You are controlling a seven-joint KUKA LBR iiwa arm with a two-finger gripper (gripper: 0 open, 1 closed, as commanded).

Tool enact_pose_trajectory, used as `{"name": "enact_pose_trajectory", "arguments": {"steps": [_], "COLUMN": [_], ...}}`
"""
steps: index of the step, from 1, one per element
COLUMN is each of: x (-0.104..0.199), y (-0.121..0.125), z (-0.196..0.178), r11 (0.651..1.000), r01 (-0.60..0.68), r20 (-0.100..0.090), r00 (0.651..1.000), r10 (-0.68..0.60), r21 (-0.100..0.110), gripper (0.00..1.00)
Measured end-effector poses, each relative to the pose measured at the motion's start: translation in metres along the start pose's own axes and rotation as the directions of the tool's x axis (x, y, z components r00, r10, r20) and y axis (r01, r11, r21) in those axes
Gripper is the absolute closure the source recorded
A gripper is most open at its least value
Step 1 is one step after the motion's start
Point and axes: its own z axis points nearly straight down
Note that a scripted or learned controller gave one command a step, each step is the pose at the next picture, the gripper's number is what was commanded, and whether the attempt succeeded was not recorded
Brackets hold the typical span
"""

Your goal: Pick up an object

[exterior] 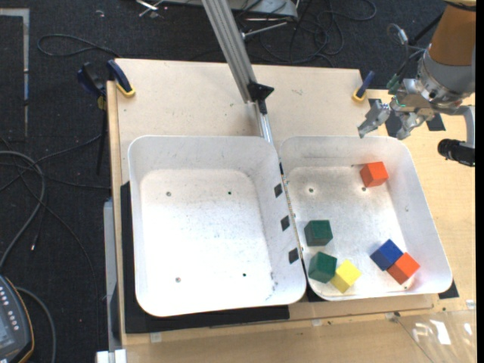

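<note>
- Near the front of the right bin [423, 203] sit a yellow cube [347, 274], a dark green cube [323, 266], a blue cube [386, 253] and an orange cube [405, 267]. The blue and orange ones touch.
- Another green cube [318, 232] sits a bit farther back.
- A second orange cube [373, 174] lies near the far wall.
- The left bin [144, 165] is smooth, white and speckled.
- The gripper [386, 121] hangs above the far rim, past that orange cube. Its fingers are spread apart, holding nothing.
</note>
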Motion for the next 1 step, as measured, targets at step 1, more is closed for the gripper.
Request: {"name": "enact_pose_trajectory", "arguments": {"steps": [1], "x": [-0.0324], "y": [-0.0247], "z": [0.1085], "r11": [1.0], "r01": [-0.006], "r20": [-0.002], "r00": [1.0], "r10": [0.006], "r21": [0.009], "gripper": [0.0]}}
